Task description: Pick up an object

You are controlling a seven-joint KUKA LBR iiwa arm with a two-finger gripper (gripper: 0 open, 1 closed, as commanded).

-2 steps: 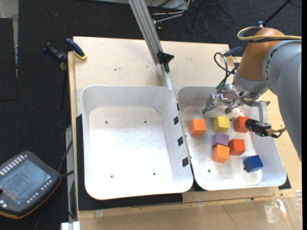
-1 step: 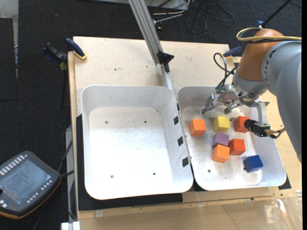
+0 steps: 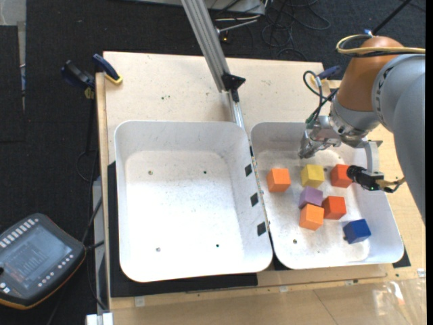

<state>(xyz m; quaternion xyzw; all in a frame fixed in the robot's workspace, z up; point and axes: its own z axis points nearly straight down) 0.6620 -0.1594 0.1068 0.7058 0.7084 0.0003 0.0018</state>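
Note:
The right bin (image 3: 284, 249) holds several small blocks: an orange one (image 3: 278, 179) at the left, a yellow one (image 3: 312, 175), a purple one (image 3: 311, 196), an orange one (image 3: 312, 216), two red-orange ones (image 3: 335, 207) (image 3: 339, 176) and a blue one (image 3: 356, 230) at the front right. My gripper (image 3: 310, 151) hangs over the far part of this bin, just behind the yellow block and above it. From this angle the grey wrist covers its tips. Nothing visibly hangs from it.
The left bin (image 3: 135, 202) lies beside the right one, sharing a raised middle edge (image 3: 252, 181). A slanted metal rail (image 3: 206, 32) crosses the bench's back. Cables (image 3: 318, 87) loop near the wrist. A teach pendant (image 3: 34, 256) sits off the bench at the lower left.

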